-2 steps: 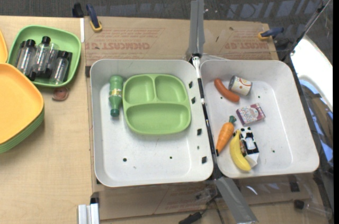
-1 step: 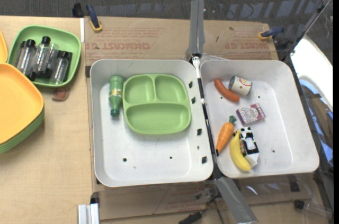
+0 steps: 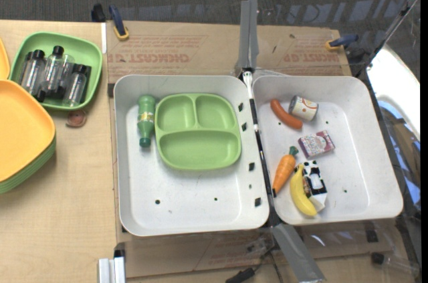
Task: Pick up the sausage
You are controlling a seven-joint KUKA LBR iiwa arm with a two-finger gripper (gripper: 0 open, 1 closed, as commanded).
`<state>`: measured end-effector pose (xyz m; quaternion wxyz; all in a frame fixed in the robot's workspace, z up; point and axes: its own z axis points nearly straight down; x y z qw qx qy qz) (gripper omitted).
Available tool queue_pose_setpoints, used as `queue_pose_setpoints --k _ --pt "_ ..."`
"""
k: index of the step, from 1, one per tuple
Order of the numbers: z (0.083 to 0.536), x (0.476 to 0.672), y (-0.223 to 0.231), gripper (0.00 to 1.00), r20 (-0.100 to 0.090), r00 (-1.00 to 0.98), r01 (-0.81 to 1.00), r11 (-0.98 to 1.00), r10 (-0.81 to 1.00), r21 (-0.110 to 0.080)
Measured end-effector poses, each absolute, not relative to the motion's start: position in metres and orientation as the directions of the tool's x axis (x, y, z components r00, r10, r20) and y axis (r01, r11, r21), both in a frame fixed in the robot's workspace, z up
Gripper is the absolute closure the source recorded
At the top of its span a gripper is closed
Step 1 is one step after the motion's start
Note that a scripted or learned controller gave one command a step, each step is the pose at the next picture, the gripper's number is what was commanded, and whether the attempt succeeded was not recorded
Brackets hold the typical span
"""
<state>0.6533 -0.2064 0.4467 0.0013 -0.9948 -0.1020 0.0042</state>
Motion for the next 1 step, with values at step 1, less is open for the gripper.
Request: queue_pose_setpoints --k 1 --pt "0.4533 0.6541 -0.2063 1.00 -0.012 0.979 0.206 -0.979 0.206 -0.005"
